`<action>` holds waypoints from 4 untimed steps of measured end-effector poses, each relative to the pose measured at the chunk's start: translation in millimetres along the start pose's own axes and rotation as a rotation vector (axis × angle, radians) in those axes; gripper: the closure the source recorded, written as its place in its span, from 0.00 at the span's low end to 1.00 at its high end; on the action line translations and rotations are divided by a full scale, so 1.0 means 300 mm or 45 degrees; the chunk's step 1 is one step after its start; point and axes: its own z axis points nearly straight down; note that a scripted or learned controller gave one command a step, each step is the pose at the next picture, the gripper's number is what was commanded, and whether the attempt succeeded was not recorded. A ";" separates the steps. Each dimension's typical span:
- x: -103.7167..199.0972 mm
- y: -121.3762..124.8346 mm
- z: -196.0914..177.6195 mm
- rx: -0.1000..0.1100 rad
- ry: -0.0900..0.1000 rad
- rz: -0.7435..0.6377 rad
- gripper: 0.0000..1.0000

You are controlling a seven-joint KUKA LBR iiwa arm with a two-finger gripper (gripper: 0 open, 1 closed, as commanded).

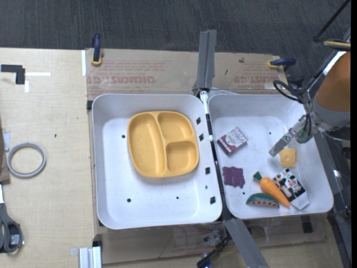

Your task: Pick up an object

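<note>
A camera looks down at a slant on a pale wooden bench [44,110] bearing two shallow white plastic bins side by side. The left bin [106,166] holds a yellow plastic plate with three compartments [163,143], lying flat near the middle, well apart from anything the arm could reach for now.

The right bin [251,116] holds the small objects on offer for picking. A small red and white printed packet [232,140] lies near its centre. Below it lies a flat purple piece with ragged edges [234,176]. Along the near edge a cluster sits close together: an orange toy carrot with a green top [270,187], a toy watermelon slice [263,200] touching the carrot's tip, and a black and white patterned carton [292,186] just beside the carrot. A pale yellow wedge like toy cheese [288,157] sits just above that cluster.

The grey arm with an orange band enters from the right. Its two-finger gripper [277,149] angles down and leftward into the right bin, its tip just beside the yellow wedge, at the wedge's upper left. Whether it is clenched or released cannot be told at this size, and nothing shows as grasped. Judging by its position, the wedge is the likeliest target, and it sits apart enough from the cluster to be taken alone.

On the bench at far left lies a grey ring [25,159].
</note>
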 end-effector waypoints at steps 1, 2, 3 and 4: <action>0.080 -0.115 0.032 0.001 0.005 0.131 0.00; 0.081 -0.119 -0.139 -0.002 0.002 -0.293 0.00; 0.183 -0.252 -0.053 -0.001 0.006 -0.267 0.00; 0.184 -0.246 -0.083 -0.004 0.006 -0.268 1.00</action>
